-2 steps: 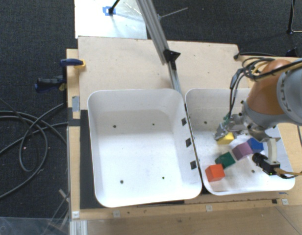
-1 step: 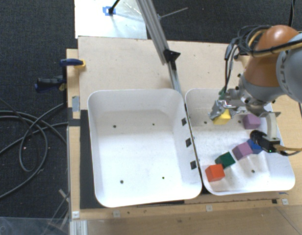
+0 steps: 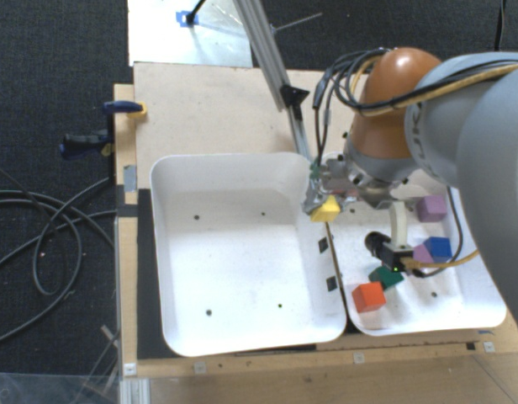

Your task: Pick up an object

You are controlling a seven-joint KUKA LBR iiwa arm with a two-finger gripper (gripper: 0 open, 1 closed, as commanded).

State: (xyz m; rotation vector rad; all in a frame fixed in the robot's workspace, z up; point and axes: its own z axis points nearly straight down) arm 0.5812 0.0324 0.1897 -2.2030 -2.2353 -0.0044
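Observation:
My gripper hangs over the ridge where the two white bins meet, at the right bin's near-left corner. A small yellow block sits between its fingers, and the gripper is shut on it. In the right bin lie an orange cube, a dark green block, a blue cube and two purple blocks. The grey arm with its orange band covers the back of that bin.
The left bin lies just left of the gripper. A slanted metal pole crosses the bench behind it. A blue and yellow clamp grips the bench's left edge, and cables lie on the floor at left.

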